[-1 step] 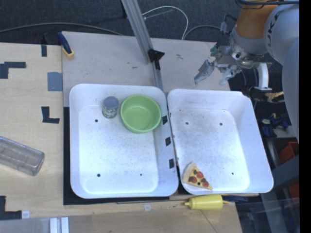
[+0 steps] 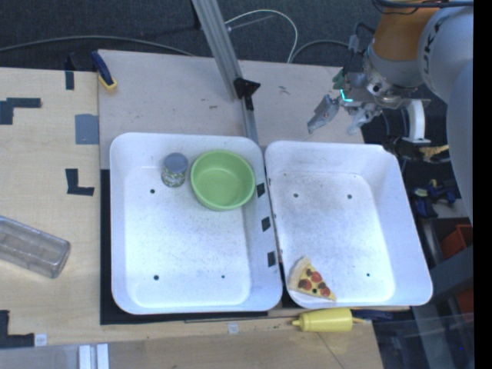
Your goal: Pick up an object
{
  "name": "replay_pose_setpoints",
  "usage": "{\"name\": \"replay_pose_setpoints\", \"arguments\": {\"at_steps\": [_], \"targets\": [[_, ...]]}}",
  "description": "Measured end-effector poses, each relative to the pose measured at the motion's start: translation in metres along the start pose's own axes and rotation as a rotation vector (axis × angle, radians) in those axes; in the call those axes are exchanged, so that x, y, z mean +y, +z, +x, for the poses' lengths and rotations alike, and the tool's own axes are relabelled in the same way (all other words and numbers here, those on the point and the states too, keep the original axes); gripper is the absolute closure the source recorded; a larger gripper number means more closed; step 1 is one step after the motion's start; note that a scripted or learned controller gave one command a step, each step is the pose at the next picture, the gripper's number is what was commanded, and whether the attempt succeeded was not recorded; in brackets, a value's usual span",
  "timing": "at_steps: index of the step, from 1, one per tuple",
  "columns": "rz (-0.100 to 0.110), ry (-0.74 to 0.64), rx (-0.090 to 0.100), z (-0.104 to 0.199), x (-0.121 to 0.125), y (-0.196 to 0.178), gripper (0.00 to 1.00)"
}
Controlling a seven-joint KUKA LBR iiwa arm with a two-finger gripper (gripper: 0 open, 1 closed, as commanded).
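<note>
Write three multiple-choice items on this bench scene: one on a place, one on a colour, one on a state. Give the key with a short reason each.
1. Where does the pizza slice lie?
A. In the left bin, by the bowl
B. In the right bin, at its near left corner
C. On the bench outside both bins

2. What colour is the bowl?
A. Green
B. Red
C. Blue

3. How does the small jar stand to the bowl?
A. Inside the bowl
B. Upright beside the bowl, in the left bin
C. In the other bin

Key: 1 B, the slice sits at the right bin's near left corner. 2 A, the bowl is plainly green. 3 B, the jar stands just left of the bowl.
</note>
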State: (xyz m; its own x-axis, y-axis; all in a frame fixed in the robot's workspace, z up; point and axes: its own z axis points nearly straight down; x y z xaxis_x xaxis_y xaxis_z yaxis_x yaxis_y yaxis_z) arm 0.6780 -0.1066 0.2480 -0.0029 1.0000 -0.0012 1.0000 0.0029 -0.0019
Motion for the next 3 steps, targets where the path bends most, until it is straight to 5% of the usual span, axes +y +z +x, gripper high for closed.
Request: {"name": "replay_pose_setpoints", "arguments": {"at_steps": [3], "targets": [[0.004, 0.001, 0.000, -0.005, -0.014, 0.135, 0.00]]}}
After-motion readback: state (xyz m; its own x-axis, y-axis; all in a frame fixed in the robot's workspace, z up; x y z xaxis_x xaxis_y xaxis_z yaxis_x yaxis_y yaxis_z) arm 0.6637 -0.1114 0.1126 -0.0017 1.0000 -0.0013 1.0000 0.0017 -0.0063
